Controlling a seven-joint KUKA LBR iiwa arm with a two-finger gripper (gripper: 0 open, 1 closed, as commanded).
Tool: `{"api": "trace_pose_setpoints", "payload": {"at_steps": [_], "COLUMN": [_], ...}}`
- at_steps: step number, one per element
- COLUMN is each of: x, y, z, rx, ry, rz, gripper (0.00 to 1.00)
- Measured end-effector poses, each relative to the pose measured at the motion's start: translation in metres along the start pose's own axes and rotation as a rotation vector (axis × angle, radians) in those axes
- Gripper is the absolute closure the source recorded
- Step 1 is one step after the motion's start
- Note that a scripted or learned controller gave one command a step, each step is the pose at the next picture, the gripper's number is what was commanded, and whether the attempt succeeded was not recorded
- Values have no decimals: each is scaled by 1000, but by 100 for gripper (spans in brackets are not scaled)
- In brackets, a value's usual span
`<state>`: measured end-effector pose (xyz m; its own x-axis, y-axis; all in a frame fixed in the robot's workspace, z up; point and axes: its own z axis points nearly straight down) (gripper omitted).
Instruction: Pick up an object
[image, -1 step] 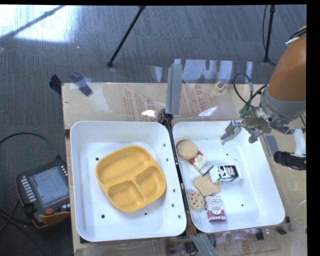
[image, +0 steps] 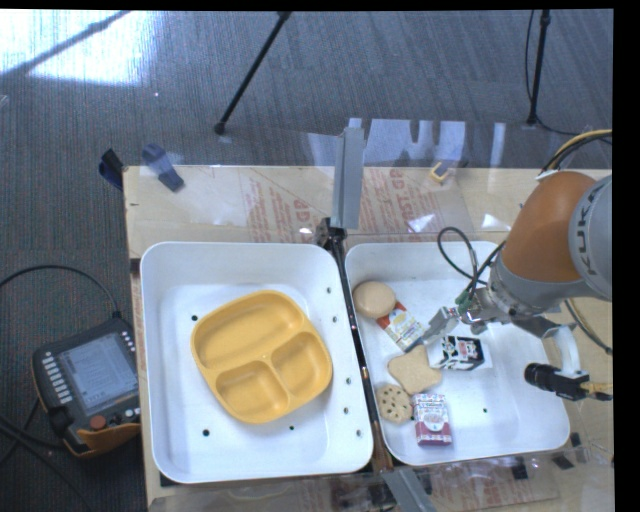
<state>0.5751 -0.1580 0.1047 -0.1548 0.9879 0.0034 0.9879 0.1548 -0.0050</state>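
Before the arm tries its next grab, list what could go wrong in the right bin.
1. The claw sits low among crowded items: the toast slice, black-and-white carton and orange packet lie close together, so it may nudge or catch two.
2. The toast slice is flat and could slip out.
3. The loose cable near the wrist might snag.

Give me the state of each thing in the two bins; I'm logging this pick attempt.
Yellow three-compartment plastic tray: flat in left bin, nothing in it.
Round tan bun: resting, right bin.
Orange-and-white carton: lying flat.
Black-and-white carton: lying flat, below gripper.
Toast slice: flat.
Cookie: flat.
Red-and-white carton: lying flat.
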Motion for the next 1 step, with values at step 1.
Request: {"api": "trace_pose_setpoints", "payload": {"at_steps": [1], "x": [31], "y": [-25], "z": [17], "rx": [-8], "ry": [-3], "rz": [-20], "gripper": [0]}}
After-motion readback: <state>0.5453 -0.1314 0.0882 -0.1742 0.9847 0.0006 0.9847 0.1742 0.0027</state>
